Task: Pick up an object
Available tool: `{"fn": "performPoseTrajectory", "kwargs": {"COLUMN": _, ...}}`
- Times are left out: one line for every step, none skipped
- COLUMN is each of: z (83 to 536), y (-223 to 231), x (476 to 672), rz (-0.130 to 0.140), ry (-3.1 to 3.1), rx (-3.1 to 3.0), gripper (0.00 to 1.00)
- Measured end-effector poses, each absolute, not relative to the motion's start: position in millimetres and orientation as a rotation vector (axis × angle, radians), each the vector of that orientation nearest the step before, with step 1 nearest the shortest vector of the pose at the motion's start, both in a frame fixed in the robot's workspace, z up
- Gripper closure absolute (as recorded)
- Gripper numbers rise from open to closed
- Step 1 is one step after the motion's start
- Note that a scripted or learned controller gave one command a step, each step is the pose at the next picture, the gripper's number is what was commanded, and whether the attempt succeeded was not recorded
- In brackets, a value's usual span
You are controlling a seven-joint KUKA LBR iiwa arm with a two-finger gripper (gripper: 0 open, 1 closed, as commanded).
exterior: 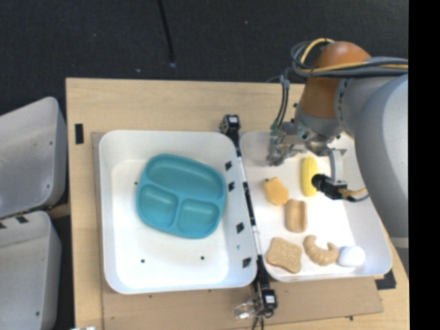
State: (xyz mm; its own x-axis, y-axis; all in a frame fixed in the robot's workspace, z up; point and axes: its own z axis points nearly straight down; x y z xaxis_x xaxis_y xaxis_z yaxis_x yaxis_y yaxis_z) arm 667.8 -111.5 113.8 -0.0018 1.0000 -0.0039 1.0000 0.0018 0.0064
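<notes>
Several foods sit in the right bin (364, 225); the jaws (278, 153) hover at its upper-left corner, can't tell their state. Nearest is the yellow chunk (276, 191), just below them.

Glaring bright off both white bins (113, 267), fading dim toward twelve o'clock; casting only soft shadows; blurring slightly, losing fine detail throughout.

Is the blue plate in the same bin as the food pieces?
No, the blue plate lies alone in the left bin, while the food pieces are all in the right bin.
</notes>
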Motion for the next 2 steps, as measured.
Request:
{"fn": "performPoseTrajectory", "kwargs": {"z": 158, "y": -111, "x": 672.6, "rz": 0.005, "ry": 2.221, "rx": 2.215, "gripper": 1.00}}
{"fn": "performPoseTrajectory", "kwargs": {"z": 224, "y": -113, "x": 676.6, "rz": 0.008, "ry": 2.221, "rx": 2.212, "gripper": 1.00}}
